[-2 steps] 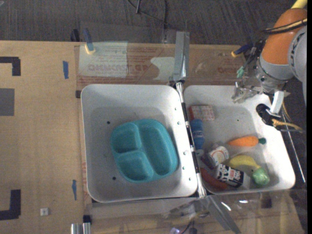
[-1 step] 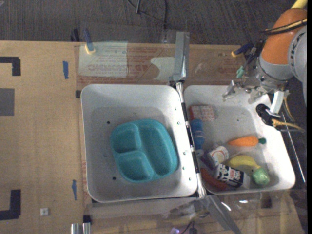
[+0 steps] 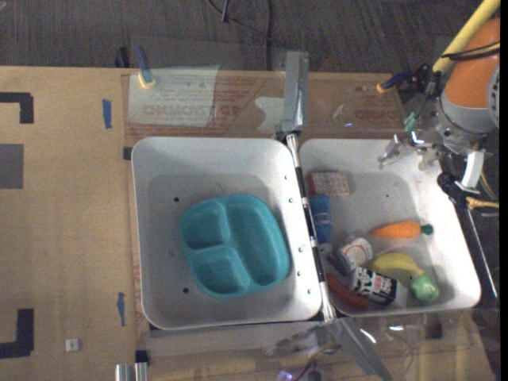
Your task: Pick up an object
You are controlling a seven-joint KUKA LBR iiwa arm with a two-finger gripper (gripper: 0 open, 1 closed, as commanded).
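Note:
The right bin (image 3: 444,213) holds several small objects. An orange toy carrot (image 3: 399,230) lies mid-right, with a yellow banana (image 3: 398,263) and a green piece (image 3: 425,287) below it. A pink-red packet (image 3: 329,183) lies at the upper left, and a blue bottle (image 3: 320,214) runs along the left wall. A small round can (image 3: 355,252) and a black-and-white carton (image 3: 375,286) sit near the front. My gripper (image 3: 409,151) hangs over the bin's far right corner, above and apart from the objects, open with nothing between its fingers.
The left bin (image 3: 159,173) holds a teal divided plate (image 3: 234,244). A metal bar (image 3: 294,101) stands behind the seam between the bins. A dark red-brown object (image 3: 343,294) lies at the right bin's front left. Cables hang beside the arm at the right.

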